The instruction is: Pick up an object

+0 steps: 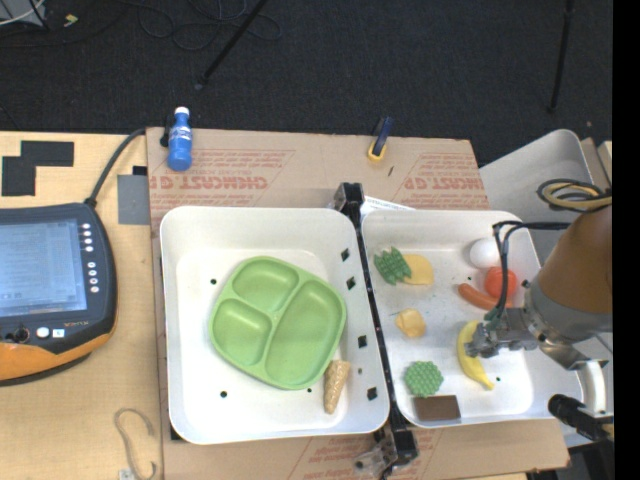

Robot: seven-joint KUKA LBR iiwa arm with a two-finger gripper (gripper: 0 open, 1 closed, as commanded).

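Observation:
My gripper (487, 340) hangs low over the right bin (445, 240), right above a yellow banana (472, 360) at the bin's right side. The wrist hides the fingertips. Around it lie a red tomato (499, 284), an orange carrot (474, 294), a white egg (483, 253), a small yellow piece (410, 322), a green bumpy ball (423, 377), a brown block (437, 407), and a green leafy item (392, 264) against a yellow wedge (418, 269).
The left bin (190, 258) holds a green divided plate (277, 319) and a tan cone-shaped item (335, 384). A blue bottle (179, 139) and a blue-yellow clamp (380, 139) lie on the cardboard behind. A teach pendant (50, 280) rests at the far left.

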